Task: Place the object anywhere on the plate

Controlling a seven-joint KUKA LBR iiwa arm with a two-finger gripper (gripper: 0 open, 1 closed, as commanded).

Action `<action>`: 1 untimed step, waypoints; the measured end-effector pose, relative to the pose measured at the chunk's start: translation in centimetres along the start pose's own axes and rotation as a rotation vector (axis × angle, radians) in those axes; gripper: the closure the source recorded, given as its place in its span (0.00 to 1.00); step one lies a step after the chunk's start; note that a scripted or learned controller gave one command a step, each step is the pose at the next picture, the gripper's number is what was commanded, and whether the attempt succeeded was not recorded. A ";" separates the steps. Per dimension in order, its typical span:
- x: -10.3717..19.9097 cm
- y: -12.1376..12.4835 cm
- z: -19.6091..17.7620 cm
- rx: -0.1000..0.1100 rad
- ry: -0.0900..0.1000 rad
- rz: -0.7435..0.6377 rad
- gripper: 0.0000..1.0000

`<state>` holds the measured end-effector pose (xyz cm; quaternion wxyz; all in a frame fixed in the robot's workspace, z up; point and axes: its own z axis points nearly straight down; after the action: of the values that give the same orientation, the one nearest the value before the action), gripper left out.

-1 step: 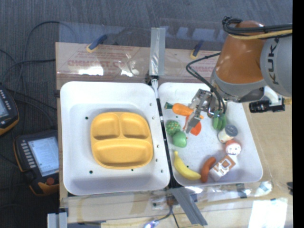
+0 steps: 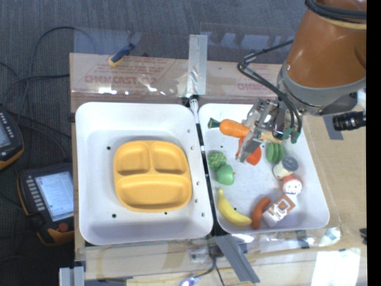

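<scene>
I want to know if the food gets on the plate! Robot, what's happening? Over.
End effector low in right bin, over the toy food beside the carrot. Yellow plate in left bin, nothing on it yet. Banana, sausage nearby.

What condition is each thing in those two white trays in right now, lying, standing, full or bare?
Yellow plate: flat in the left bin, nothing on it.
Carrot: lying in the right bin, beside the gripper.
Banana: lying near the front edge.
Green pepper: resting by the bins' divider.
Small carton: tipped at a slant.
Gripper: lowered over the right bin.
</scene>
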<state>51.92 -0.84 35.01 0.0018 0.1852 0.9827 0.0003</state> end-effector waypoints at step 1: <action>2.5 6.5 3.2 0.001 0.002 0.010 1.00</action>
<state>51.95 6.14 31.78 0.0004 0.1898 0.9818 -0.0001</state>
